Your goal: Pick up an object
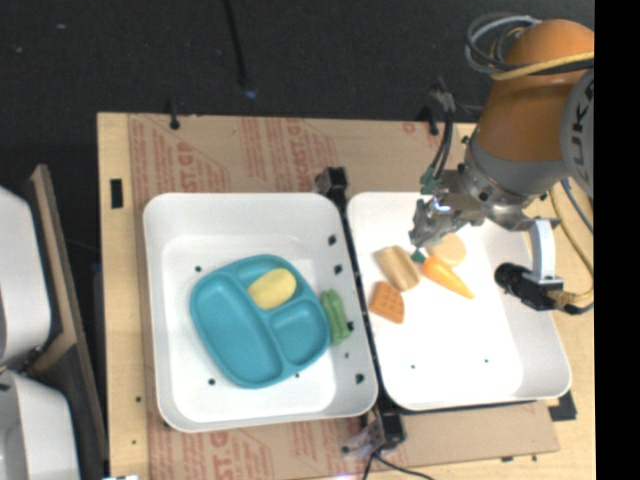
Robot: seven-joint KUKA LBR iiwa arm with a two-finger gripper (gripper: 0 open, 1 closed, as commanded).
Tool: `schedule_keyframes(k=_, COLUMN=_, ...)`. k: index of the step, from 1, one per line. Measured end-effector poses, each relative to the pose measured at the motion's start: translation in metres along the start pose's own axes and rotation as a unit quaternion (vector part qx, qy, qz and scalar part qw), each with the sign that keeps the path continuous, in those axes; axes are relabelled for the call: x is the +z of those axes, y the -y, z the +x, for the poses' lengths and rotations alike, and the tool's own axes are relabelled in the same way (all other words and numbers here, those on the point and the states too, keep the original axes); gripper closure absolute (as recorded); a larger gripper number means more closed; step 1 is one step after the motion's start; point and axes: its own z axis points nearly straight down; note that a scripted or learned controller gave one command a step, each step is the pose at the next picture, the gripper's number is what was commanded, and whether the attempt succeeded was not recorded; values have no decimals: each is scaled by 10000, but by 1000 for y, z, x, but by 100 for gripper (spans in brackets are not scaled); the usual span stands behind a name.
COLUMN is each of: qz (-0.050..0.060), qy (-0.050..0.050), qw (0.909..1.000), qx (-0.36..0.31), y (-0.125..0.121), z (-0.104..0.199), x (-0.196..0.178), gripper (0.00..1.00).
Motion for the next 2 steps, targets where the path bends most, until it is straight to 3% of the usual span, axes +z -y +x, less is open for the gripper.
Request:
schedule_keyframes(k=1, qz=-4, qy=0, qw=10000, qx=-3, y=12, z=17, x=-9, gripper=100)
schedule_keyframes(k=2, qz=3, qy=0, qw=9999, qx=123, y=45, z=23, x=-11, gripper=100)
